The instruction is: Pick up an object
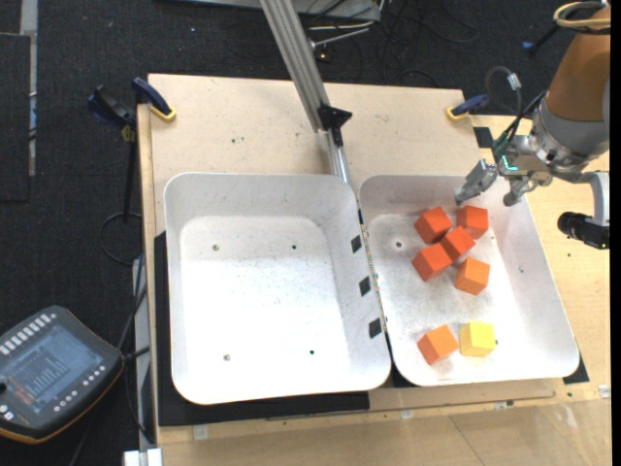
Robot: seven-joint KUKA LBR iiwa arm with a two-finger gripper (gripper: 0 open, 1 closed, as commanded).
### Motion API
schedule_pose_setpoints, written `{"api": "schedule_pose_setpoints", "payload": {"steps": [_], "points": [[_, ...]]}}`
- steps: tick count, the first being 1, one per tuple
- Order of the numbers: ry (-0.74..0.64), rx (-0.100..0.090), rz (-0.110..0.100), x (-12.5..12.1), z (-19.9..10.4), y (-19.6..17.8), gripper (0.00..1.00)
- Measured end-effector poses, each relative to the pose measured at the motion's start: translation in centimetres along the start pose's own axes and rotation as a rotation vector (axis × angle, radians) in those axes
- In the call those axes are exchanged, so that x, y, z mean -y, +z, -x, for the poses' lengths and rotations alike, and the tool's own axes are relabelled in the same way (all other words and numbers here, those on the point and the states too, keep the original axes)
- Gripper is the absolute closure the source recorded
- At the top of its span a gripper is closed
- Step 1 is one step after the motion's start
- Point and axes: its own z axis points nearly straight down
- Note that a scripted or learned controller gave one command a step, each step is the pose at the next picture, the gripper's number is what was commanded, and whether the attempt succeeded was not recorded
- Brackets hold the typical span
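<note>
Nothing is picked yet: the gripper hangs open, seemingly empty, just above the orange cube cluster's far edge.

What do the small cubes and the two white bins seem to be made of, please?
The orange cubes and the yellow cube look like painted wood or foam: matte, flat faces, crisp edges, no shine; which one is unclear. The right bin and left bin look like thin moulded plastic: smooth white, rounded corners, shallow walls, speckled with dirt.
</note>
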Motion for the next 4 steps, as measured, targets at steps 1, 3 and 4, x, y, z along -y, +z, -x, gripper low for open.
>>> {"api": "schedule_pose_setpoints", "payload": {"steps": [1,3,4], "points": [[-0.002,0.002,0.004,-0.1,0.0,-0.3,0.00],[0.000,0.007,0.009,0.2,-1.2,9.5,0.00],[0.000,0.007,0.022,-0.2,-1.1,9.6,0.00]]}}
